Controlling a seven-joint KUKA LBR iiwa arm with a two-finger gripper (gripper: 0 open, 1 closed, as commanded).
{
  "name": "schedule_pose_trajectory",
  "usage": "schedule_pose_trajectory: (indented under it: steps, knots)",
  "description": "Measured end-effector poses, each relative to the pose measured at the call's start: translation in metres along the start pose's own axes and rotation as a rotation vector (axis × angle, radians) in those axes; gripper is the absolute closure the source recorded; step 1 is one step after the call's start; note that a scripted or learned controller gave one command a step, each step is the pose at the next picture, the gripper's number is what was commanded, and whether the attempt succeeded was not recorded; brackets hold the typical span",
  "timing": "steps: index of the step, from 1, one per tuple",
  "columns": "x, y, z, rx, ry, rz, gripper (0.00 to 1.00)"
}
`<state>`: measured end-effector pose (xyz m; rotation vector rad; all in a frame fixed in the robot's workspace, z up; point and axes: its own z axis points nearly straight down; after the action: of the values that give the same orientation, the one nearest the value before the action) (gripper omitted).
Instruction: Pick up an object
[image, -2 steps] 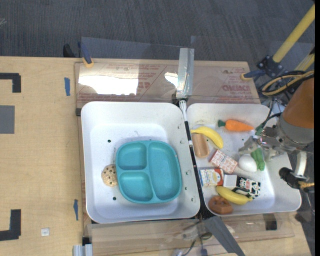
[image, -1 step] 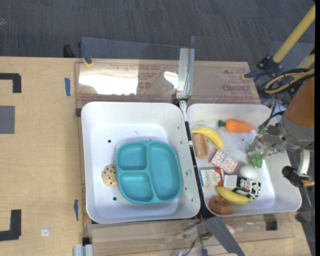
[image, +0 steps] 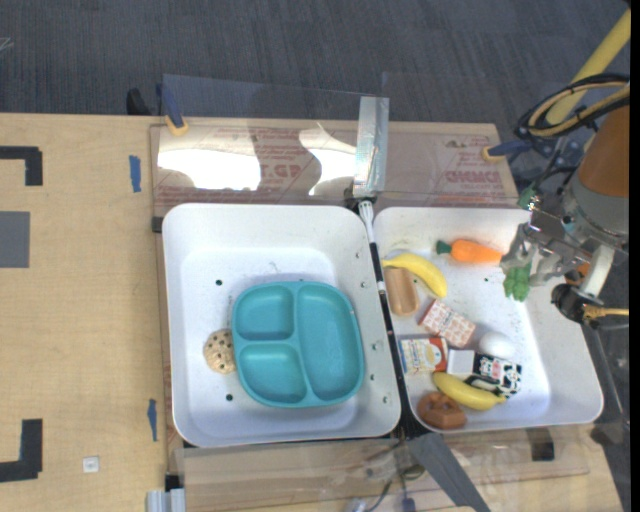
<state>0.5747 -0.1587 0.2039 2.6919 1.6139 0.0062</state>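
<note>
Camera view: your arm reaches over the right bin (image: 575, 395).
Gripper (image: 537, 262) hangs beside the carrot (image: 474, 252); finger spacing unreadable.

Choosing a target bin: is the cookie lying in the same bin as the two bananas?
No. The cookie lies in the left bin beside the teal tray; both bananas are in the right bin.

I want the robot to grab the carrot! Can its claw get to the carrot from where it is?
Probably yes. The gripper hovers over the right bin's far right side, and the carrot lies just beside it with its green top toward the gripper. Nothing lies on top of the carrot; the nearest banana is apart from it.
</note>
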Motion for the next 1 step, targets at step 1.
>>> schedule_pose_trajectory:
  steps: [1]
  knots:
    - [0.0380, 0.0066, -0.0039, 0.004, -0.002, -0.095, 1.00]
